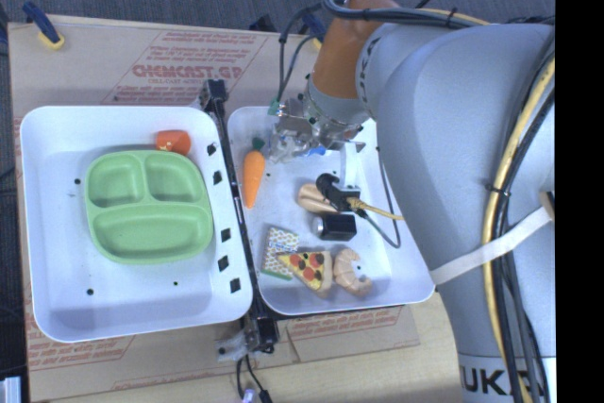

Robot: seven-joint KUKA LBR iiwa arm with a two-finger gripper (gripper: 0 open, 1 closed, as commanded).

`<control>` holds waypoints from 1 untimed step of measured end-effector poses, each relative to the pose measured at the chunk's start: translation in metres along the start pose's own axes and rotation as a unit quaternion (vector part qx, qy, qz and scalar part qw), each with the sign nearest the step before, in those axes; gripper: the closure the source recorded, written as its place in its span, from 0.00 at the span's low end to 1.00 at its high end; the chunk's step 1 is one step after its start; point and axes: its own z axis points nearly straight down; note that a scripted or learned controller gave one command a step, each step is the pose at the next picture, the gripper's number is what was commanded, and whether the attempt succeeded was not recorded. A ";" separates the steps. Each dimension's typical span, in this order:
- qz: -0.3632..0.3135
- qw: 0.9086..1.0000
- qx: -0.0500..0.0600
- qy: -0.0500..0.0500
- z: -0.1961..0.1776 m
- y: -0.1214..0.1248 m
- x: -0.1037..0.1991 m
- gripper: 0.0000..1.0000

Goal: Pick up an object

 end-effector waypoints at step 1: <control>0.000 1.000 0.000 -0.002 -0.001 0.000 -0.002 0.00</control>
